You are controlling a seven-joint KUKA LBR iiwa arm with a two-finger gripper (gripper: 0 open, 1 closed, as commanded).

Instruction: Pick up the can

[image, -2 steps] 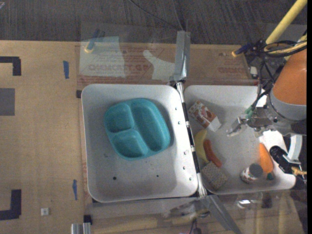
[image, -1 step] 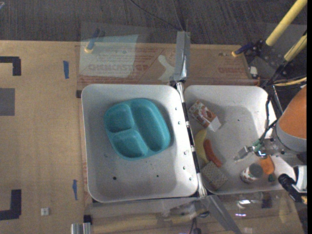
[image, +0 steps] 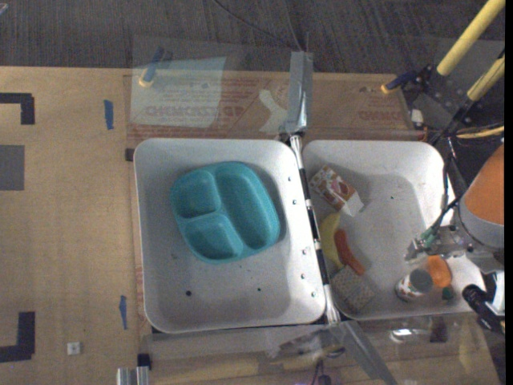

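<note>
No readable text. Cardboard sheet (image: 178, 96) behind the bins has printed lettering, but it's upside down & too blurred to make out. Carton (image: 333, 188) label: colours only, no legible words.

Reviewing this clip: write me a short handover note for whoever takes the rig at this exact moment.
Gripper: low over the right bin's near right corner; open or shut cannot be judged from this view.
Can: upright in the right bin, near its front wall, just left of an orange object. Not seen in any grasp.
Also in that bin: a small carton, a yellow and an orange item along the left wall. A teal divided plate lies in the left bin.
Done: arm brought close to the can.
Left: grasp and lift.
</note>
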